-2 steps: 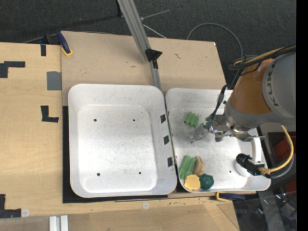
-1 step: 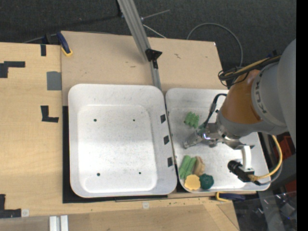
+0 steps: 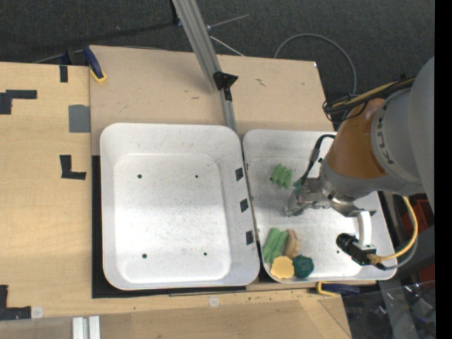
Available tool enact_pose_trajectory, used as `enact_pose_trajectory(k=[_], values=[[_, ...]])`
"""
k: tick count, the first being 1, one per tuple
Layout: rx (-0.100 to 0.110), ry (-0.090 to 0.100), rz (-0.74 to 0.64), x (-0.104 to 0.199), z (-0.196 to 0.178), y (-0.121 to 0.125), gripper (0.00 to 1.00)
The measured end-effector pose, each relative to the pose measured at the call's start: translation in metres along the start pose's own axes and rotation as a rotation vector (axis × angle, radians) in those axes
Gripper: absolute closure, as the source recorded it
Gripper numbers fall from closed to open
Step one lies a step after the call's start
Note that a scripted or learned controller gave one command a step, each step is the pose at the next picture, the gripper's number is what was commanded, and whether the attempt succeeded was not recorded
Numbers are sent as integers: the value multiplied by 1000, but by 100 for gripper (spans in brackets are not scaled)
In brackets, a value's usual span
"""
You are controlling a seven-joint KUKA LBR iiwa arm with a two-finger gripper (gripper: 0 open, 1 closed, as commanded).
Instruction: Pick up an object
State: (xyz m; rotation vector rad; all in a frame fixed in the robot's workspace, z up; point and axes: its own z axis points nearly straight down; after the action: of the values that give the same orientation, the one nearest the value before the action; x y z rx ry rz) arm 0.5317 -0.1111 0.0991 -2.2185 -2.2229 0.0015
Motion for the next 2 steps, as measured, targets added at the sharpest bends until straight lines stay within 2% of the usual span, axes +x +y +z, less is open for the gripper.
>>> enact_pose_trajectory(k=[2], values=[[-6, -1, 0, 0, -116, 1, 100]])
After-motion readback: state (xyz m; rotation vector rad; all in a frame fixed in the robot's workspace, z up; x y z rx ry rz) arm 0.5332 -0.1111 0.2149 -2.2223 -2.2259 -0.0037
